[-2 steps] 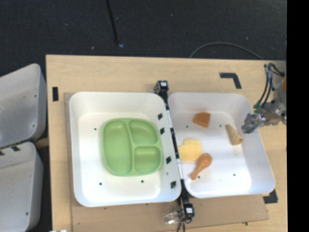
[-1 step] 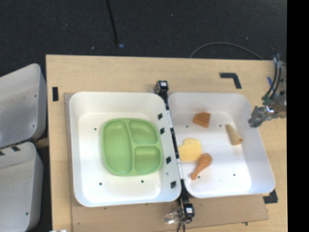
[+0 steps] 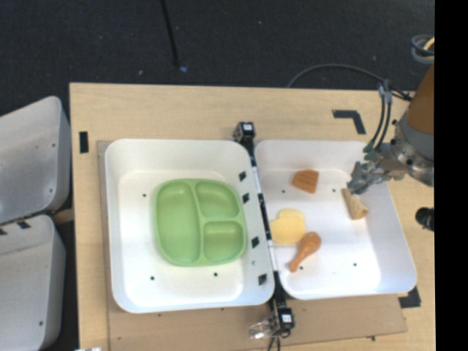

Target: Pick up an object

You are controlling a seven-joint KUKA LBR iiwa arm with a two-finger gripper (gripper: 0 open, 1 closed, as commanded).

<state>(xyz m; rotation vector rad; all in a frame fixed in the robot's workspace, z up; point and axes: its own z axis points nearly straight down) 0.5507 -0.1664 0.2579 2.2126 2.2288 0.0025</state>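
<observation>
While poised at right bin's (image 3: 398, 251) far-right side, gripper (image 3: 360, 183) hangs just above tan wedge-shaped piece (image 3: 356, 207) — approach step, grasp not yet made. Jaws point down-left; opening cannot be told, nothing visibly held. Other candidates in same bin: orange chunk (image 3: 306, 180), yellow flat piece (image 3: 287, 227), toy drumstick (image 3: 305, 249). Green divided tray (image 3: 199, 221) in left bin (image 3: 117, 284), on desk (image 3: 183, 112). Next, likely: short descent, straddle wedge, close, lift.

A pale wooden bench (image 3: 183, 112) stands on dark floor (image 3: 219, 28), white chairs (image 3: 29, 167) at its left.
</observation>
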